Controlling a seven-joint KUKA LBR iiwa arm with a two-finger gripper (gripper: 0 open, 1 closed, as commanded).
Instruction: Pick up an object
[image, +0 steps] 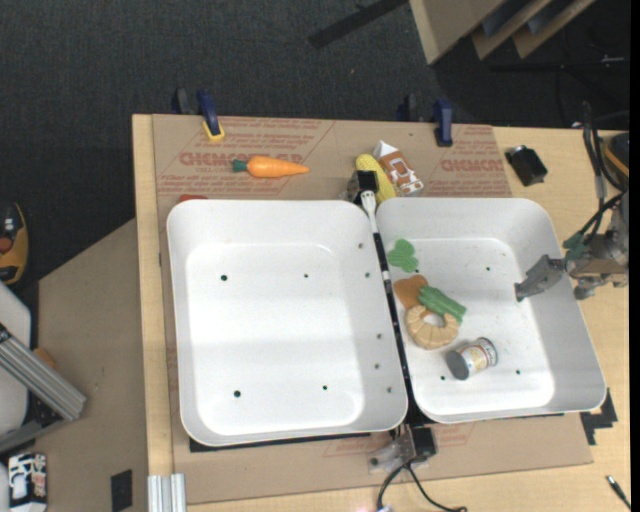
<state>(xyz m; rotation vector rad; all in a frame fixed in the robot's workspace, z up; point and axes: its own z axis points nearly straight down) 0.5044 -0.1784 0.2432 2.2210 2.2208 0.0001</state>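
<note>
Over the right bin's (560, 240) far-right wall the gripper (535, 279) hangs, the arm reaching in from that side; whether the jaws are released or clenched I cannot tell, since they read as one grey wedge, and nothing shows between them. No object is picked up yet. The candidates lie bunched along the right bin's left side, well apart from the gripper: a green leafy toy (403, 254) near the dividing wall, below it a tan bread-like piece (409, 290), a green vegetable (441, 301) lying across a round tan ring (431, 330), and a small tin can (472, 358) on its side, a little clear of the heap. The can looks the easiest target — it lies alone, though its round body may roll under a pinch. The left bin (200, 230) probably awaits a drop. On the cardboard-covered worktop (150, 160) behind the bins lie a toy carrot (271, 168), a yellow banana-like toy (369, 166) and a small carton (398, 171) — outside the walls, likely strays
</note>
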